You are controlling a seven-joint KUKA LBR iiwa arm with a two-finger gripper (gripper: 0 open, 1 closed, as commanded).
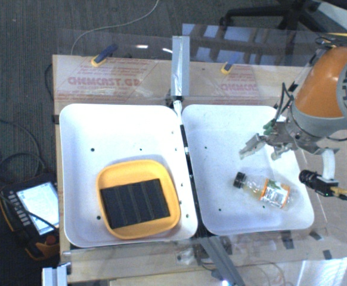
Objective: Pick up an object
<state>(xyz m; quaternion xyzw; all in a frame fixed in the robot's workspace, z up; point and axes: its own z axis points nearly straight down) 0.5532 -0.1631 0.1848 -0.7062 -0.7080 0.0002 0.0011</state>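
The small bottle [264,190] is lying on its side in the right bin [221,130], down toward that bin's near right corner, its dark cap pointing toward the divider between the bins and its labelled body running away toward the right wall, so the long axis is sitting roughly across the bin with a slight tilt. Nothing is touching it. The claw [263,148] is hanging just above it in the view, toward the bin's far side, near but clearly apart, with its two fingers splayed wide and nothing between them. So the bottle is lying on the near side of the claw, almost straight below it in the picture, and my read is that the coming move calls for a shift toward the near edge and a drop, with the fingers closing across the bottle's narrow width, not along its length. Over in the left bin [84,124], the yellow tray [139,199] with its dark insert is sitting by the near edge, well apart from the action.
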